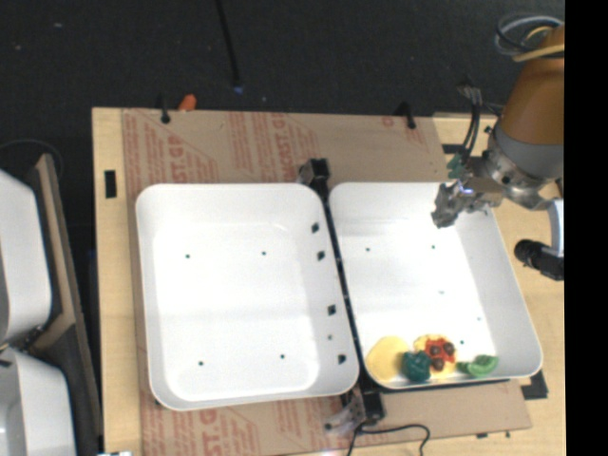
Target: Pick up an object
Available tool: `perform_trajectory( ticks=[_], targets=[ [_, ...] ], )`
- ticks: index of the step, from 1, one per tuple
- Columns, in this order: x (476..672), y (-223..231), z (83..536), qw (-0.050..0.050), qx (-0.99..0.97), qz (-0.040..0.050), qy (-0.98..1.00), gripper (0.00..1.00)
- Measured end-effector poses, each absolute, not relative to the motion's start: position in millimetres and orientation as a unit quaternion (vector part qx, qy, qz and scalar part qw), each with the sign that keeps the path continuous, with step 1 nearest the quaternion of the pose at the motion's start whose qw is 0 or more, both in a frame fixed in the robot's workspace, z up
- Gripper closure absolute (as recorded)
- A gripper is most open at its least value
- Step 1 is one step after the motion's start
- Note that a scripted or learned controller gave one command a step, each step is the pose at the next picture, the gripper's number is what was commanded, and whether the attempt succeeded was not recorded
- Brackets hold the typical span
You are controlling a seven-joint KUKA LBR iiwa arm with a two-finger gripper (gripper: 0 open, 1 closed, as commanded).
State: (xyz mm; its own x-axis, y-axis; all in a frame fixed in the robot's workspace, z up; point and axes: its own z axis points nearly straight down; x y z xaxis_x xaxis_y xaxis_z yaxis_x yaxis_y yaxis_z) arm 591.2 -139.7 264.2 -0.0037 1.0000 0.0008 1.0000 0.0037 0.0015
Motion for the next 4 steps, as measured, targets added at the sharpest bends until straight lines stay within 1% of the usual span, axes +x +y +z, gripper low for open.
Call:
perform_trajectory(
  ticks=[1,2,3,4],
  targets=[
    [586.9,-95,258,0.0,0.706,0.0004,0.708,1.0],
    [590.4,-40,244,0.0,0.706,0.0002,0.708,1.0],
    [598.5,10,234,0.0,0.706,0.0001,0.708,1.0],
    [596.8,67,228,0.0,0.706,0.0003,0.708,1.0]
  ],
)
